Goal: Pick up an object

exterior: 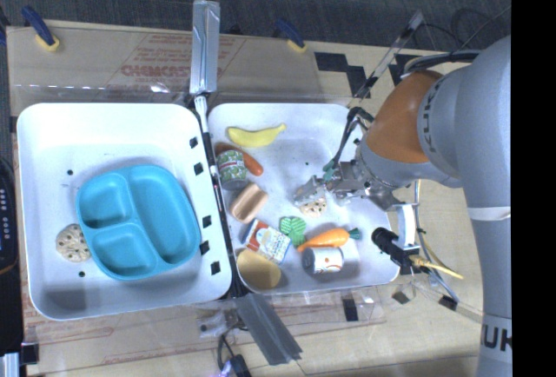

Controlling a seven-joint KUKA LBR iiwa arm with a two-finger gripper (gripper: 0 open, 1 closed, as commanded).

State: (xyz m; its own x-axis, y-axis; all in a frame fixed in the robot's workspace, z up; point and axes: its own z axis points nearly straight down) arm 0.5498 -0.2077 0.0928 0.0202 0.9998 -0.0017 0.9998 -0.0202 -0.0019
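Jaws (311,191) hover just above a cookie (314,205); their gap I cannot tell. Carrot (325,238) and can (327,260) lie below it.

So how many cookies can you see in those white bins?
2. One cookie lies in the left bin, beside the blue tray. The other cookie is in the right bin, by the pincer. Clutter may hide more.

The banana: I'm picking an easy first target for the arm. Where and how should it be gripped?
Take the banana at its thick middle, coming straight down from above with the jaws closing across its narrow width. It lies flat and lengthwise near the right bin's back wall, apart from the other toys, so both long sides look free. The gripper would probably need turning to match.
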